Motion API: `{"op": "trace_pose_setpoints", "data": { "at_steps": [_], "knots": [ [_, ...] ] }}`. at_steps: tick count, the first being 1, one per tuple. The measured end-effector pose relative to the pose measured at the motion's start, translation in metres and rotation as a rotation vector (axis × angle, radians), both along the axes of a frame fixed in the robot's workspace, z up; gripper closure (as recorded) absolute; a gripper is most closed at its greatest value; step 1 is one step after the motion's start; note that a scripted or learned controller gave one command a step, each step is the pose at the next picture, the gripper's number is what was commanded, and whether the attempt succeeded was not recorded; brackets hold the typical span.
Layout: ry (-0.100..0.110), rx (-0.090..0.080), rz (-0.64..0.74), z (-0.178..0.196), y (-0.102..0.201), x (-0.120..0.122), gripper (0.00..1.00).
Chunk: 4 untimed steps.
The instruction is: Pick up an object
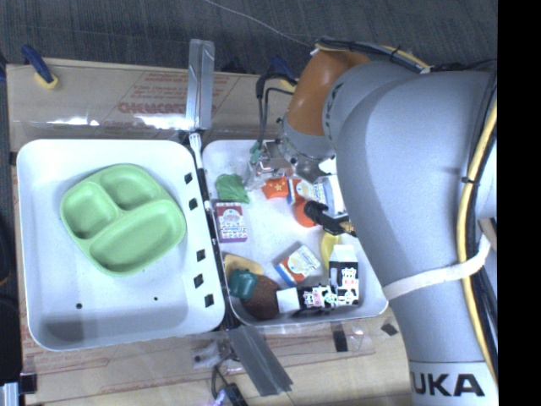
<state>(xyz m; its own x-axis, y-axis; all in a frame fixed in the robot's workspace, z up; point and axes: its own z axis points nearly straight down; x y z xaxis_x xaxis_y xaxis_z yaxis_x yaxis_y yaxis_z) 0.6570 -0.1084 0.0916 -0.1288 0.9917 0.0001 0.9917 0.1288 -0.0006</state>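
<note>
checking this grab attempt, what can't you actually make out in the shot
- Gripper: fingers too small and cluttered to tell open or shut, or whether anything sits between them.
- Right bin: its right side is hidden under the grey arm.
- Small boxes: print too small to read.

There is one camera, and it is fixed above the worktop (101, 370). It looks down at a slant, so both white bins appear almost from the top. The left bin (42, 252) is seen whole, from rim to rim. The right bin (221, 155) is partly covered by the grey arm (406, 184), which comes in from the right side and stands very near the lens, so it looks large. The camera is close enough that the bins take most of the width, with some dark floor (101, 11) along the top.
</note>
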Motion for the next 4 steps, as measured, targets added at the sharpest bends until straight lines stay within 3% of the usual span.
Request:
{"op": "trace_pose_setpoints", "data": {
  "at_steps": [1, 2, 3, 4],
  "knots": [
    [-0.008, 0.000, -0.155, 0.117, 0.020, -0.050, 1.00],
    [0.009, -0.001, -0.204, 0.040, -0.088, -0.044, 1.00],
    [0.003, 0.000, -0.198, 0.044, -0.084, -0.041, 0.00],
    [0.002, 0.000, -0.315, 0.001, -0.094, -0.053, 0.00]
  ]
}}
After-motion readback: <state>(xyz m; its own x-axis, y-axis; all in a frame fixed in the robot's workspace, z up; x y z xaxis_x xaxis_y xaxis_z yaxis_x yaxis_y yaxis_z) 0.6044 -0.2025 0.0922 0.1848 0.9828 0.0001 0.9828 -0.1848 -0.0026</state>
